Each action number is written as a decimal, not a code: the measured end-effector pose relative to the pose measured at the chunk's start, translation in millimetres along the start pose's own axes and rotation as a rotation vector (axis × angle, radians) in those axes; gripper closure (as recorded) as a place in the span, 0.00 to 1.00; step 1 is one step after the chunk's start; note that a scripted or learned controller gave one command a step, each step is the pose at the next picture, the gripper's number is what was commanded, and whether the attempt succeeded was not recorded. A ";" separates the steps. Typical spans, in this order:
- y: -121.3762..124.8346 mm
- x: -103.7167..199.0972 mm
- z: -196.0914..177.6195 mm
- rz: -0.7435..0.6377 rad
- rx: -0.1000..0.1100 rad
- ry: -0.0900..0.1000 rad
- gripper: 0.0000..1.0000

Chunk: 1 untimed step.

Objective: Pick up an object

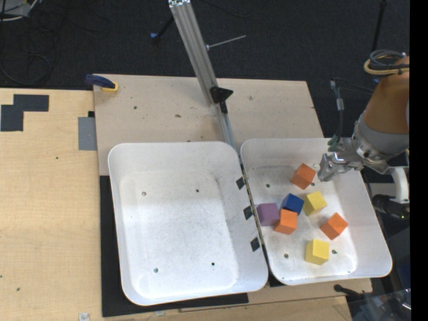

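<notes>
- Two white bins sit side by side: the left bin [134, 179] and the right bin [374, 259], which holds all the blocks.
- Seven blocks by my count: three orange, at [303, 175], [287, 221] and [334, 225]; two yellow, at [315, 202] and [317, 251]; one blue block [292, 204]; one purple block [268, 213].
- Blue, purple and the middle orange one cluster touching near the divider.
- The arm [388, 112] reaches in from the right, wrist bent down over the right bin's far edge.
- The gripper [329, 168] hangs just beside the uppermost orange block, nothing between its fingers that I can see.
</notes>
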<state>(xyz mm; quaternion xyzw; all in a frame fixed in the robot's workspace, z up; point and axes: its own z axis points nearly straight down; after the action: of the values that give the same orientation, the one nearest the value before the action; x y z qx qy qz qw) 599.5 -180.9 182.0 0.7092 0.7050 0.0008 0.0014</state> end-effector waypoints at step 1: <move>-5.6 -2.1 -61.4 -0.003 -0.002 -0.001 1.00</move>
<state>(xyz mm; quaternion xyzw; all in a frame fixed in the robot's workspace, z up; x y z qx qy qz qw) 593.7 -183.0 243.5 0.7082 0.7060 0.0011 0.0022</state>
